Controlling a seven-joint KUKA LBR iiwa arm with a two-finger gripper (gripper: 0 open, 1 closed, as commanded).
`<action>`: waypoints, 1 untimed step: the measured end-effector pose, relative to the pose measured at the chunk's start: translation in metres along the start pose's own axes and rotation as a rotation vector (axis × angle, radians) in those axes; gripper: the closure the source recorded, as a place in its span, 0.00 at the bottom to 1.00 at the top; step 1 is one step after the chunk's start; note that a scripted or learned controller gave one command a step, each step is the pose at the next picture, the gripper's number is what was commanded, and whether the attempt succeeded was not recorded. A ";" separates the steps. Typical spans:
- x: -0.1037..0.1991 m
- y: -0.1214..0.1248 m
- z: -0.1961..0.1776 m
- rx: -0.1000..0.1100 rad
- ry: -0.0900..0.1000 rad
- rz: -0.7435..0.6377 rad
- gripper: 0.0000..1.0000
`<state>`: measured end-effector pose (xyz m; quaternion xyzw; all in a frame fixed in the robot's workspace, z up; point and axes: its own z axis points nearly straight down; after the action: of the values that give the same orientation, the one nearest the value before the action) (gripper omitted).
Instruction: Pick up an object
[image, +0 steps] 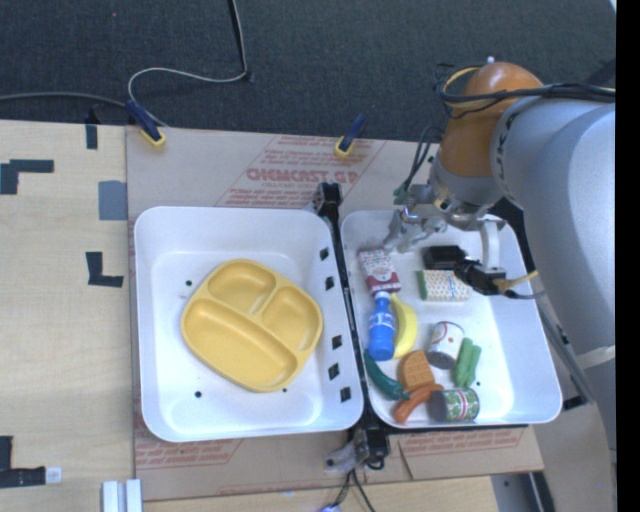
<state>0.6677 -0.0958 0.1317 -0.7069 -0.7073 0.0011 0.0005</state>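
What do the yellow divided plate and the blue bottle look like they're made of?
The yellow divided plate looks like moulded plastic: uniform colour, smooth, soft sheen, rounded compartment ridges. The blue bottle is probably plastic too, glossy with a white cap, though it's too small to be sure.

We see the counter bearing a cardboard sheet, with two white bins side by side on it.

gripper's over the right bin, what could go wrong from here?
1. The gripper sits near the bin's top-left corner, close to the small red-and-white packet; coming down it might clip the wall of the right white bin.
2. The blue plastic bottle lies against the yellow banana, so a grasp there may nudge both.
3. Items crowd the bin's lower end, risking a double pick.
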 end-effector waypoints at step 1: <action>0.002 0.001 -0.017 -0.002 0.001 0.000 1.00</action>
<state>0.6683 -0.0939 0.1489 -0.7068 -0.7074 0.0001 0.0001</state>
